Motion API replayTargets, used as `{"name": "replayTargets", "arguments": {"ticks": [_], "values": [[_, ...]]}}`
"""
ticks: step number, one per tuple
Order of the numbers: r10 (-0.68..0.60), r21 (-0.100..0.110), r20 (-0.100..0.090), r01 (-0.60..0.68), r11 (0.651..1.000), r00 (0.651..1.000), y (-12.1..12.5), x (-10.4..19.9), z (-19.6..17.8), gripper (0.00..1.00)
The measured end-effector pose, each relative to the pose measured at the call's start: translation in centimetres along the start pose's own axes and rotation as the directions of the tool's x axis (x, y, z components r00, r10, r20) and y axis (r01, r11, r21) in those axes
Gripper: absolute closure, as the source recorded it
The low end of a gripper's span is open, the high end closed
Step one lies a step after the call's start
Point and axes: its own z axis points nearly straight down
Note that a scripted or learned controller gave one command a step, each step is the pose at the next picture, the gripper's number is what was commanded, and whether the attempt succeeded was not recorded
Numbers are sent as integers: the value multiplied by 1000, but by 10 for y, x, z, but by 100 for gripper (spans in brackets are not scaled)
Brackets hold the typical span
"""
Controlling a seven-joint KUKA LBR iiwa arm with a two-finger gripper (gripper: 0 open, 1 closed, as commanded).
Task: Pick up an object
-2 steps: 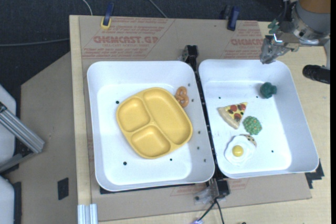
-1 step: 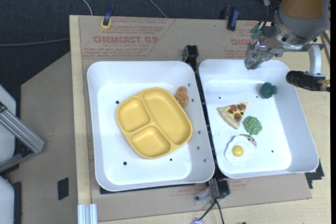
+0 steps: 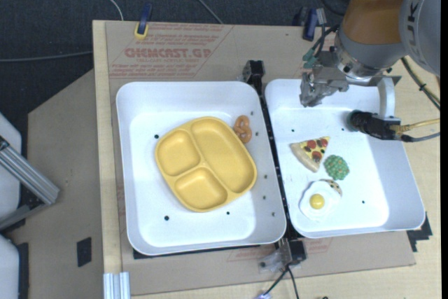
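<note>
Overhead slanted view of the bench (image 3: 112, 52), which carries two white bins side by side. The right bin (image 3: 378, 210) serves here as the landmark. At its middle lie three candidate objects: a pizza slice (image 3: 310, 151), a green piece (image 3: 337, 166) just beside the slice on the side away from the left bin, and a fried egg (image 3: 318, 199) nearer the bin's front wall, touching or nearly touching the green piece. Beyond the right bin's near-side wall, the left bin (image 3: 133, 220) contains a yellow tray (image 3: 204, 163) with a small brown item (image 3: 243, 128) at the tray's rim. The arm (image 3: 381, 0) reaches over the right bin's far corner, and the end effector (image 3: 316, 89) hangs above the bin's far wall, well apart from all three objects; nothing is seen between its tips, and whether they stand apart or together cannot be told at this resolution. Judged step: approach, with no object yet grasped. The next move calls for travel toward the bin's middle, alignment over one object, most plausibly the pizza slice as the nearest, then descent; the close spacing of the three objects suggests care in selecting a clear grasp axis.
</note>
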Motion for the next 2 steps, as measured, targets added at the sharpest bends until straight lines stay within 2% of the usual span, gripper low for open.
{"name": "replayTargets", "arguments": {"ticks": [1,2], "values": [[0,-2,0,0,1000,1000,-10,44,1,100],[0,-1,0,0,1000,1000,-31,96,-2,100]]}}
